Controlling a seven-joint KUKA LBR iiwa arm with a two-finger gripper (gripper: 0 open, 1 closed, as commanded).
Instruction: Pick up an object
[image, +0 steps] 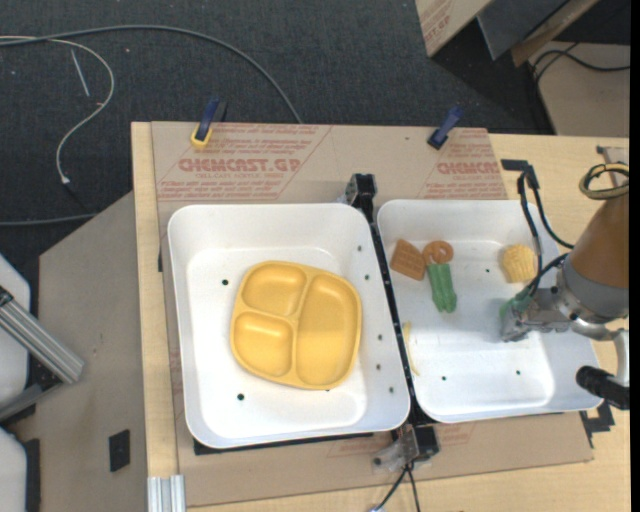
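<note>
step: approach/descent for a pick; nothing visibly grasped yet, by my read.
tool (519, 322): low in the right bin (480, 395), near its right side, arm entering from the right. Can't tell its state, too small and dark to read.
nearest target: yellow corn-like piece (518, 263), just beyond the tool toward the bin's far wall, apart from it.
other candidates: green cylinder (443, 287) to the tool's left, touching or just under an orange round piece (437, 252); brown cracker-like block (408, 259) beside those.
left bin (200, 400): holds a yellow divided plate (297, 324), well apart from the tool.
next: likely needs lateral correction to centre over one object, then close and lift; verify hold before lifting.
</note>
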